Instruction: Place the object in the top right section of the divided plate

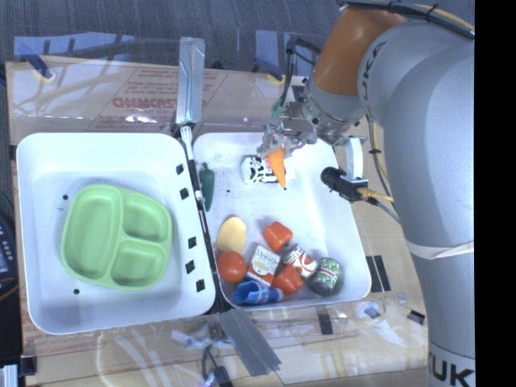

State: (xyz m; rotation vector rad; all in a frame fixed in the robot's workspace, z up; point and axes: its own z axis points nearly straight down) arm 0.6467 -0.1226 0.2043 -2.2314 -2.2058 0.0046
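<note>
The gripper (280, 145) pinches the top of an orange carrot (277, 166), which hangs point-down over the right bin (348, 230), lifted clear of the black-and-white toy (257, 171) beside it so it can travel. The green divided plate (117, 235) waits in the left bin (36, 216), well apart.

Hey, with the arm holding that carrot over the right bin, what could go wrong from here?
1. The gripper pinches only the carrot by its top end, so it may slip during the move.
2. The carrot hangs right beside the black-and-white cow toy and could nudge it.
3. The green divided plate sits in the left bin, past the bin walls; a low carry might clip them.
</note>
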